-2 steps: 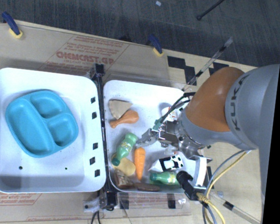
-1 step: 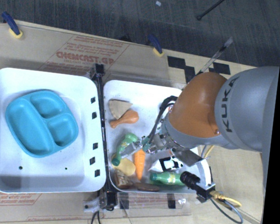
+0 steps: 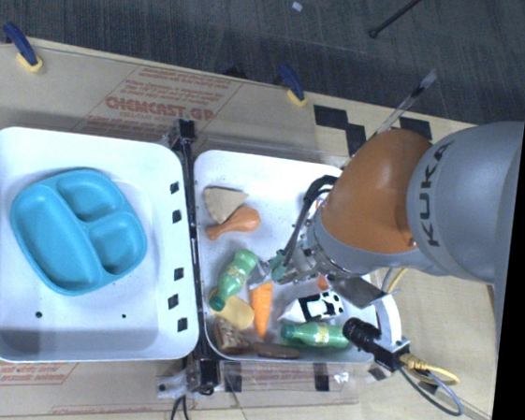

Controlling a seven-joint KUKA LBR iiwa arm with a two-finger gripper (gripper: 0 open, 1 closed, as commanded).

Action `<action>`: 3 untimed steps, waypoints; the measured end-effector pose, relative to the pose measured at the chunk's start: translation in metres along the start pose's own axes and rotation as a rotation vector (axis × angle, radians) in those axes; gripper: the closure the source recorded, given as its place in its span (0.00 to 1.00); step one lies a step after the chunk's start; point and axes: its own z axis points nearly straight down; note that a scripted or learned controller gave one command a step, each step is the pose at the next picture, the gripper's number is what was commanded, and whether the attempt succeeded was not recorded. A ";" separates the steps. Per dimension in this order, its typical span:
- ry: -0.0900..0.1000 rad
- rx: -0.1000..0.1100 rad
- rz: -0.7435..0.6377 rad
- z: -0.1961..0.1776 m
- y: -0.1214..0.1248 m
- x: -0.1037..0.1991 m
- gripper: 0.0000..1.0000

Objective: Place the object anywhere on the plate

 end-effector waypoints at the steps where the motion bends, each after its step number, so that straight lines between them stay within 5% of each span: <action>1: 0.000 -0.005 0.176 -0.039 0.039 0.086 1.00; 2: -0.002 -0.002 -0.247 0.014 0.027 0.075 1.00; 3: -0.003 -0.003 -0.247 0.013 0.027 0.075 0.00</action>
